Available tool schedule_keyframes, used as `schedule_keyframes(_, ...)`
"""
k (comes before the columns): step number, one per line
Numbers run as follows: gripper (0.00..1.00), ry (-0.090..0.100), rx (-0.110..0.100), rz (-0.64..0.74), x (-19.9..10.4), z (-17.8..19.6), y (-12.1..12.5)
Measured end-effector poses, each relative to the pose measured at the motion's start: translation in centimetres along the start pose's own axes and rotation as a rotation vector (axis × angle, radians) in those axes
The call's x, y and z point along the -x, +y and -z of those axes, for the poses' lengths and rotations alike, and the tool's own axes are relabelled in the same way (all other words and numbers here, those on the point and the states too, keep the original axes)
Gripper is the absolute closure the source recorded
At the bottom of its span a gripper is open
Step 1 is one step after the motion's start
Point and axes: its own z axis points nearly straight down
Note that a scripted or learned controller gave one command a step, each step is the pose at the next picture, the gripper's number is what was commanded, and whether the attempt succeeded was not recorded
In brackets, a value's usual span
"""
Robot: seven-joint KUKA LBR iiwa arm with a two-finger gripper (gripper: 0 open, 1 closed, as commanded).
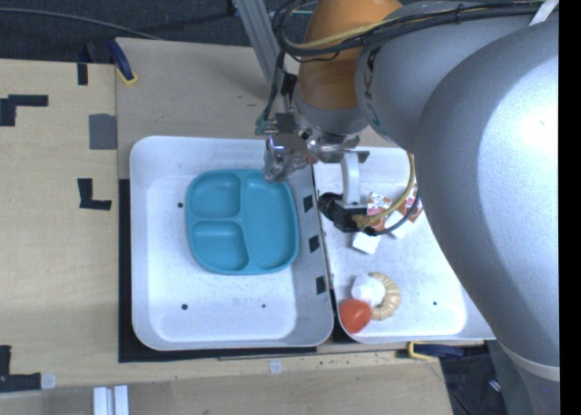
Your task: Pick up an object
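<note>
A teal divided plate [241, 222] is lying flat in the left bin [154, 313], nearer that bin's far end and close to the wall it shares with the neighbouring bin. The plate is showing three compartments: two smaller ones on its left and one long one on its right.

The gripper [280, 166] is hanging over the plate's far right corner, just beside the shared wall. Whether it is touching the plate cannot be told. How far the claw is open cannot be told from this angle either, and nothing can be seen held in it.

The right bin [445, 313] is holding several small things. Near its front edge a red rounded object [355, 315] is lying against a curled tan and white piece [379, 293]. Further back a small white block [365, 242] is sitting near the shared wall, and just beyond it is a multicoloured item [395, 212] with orange and yellow parts, too jumbled to identify.

The grey arm [481, 132] is reaching in from the right and covering much of the right bin's far side, with its orange band [340, 41] showing above the wrist. Both bins are resting on a pale wooden bench [182, 86], which is carrying black tape marks [91, 193] to the left.
</note>
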Motion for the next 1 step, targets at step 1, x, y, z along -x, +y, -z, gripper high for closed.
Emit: schedule_keyframes(1,0.0,-0.003,-0.001,-0.003,0.29,-0.03,-0.05)
